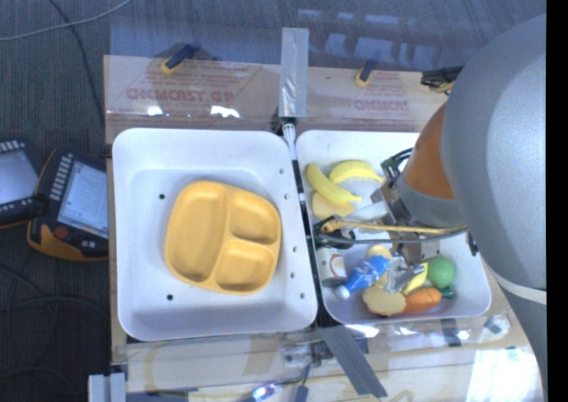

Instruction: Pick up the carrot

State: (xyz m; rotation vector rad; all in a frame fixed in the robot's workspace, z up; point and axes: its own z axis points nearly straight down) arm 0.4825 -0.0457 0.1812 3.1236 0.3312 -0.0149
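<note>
Carrot first: you find the small orange plastic carrot (422,299) at the near edge of the right white bin (475,301), touching a tan potato-like piece (384,303) and just beside a green round fruit (441,271). Your gripper (410,276) hangs right over that cluster; whether it is spread or closed, you cannot tell. Come down centred on the carrot, not the neighbours. Beyond lie yellow bananas (335,180); the left bin (133,214) holds a yellow divided plate (223,236).

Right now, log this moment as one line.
tool: low in right bin, over toys | carrot: lying by potato, not lifted | left bin: yellow tray
</note>
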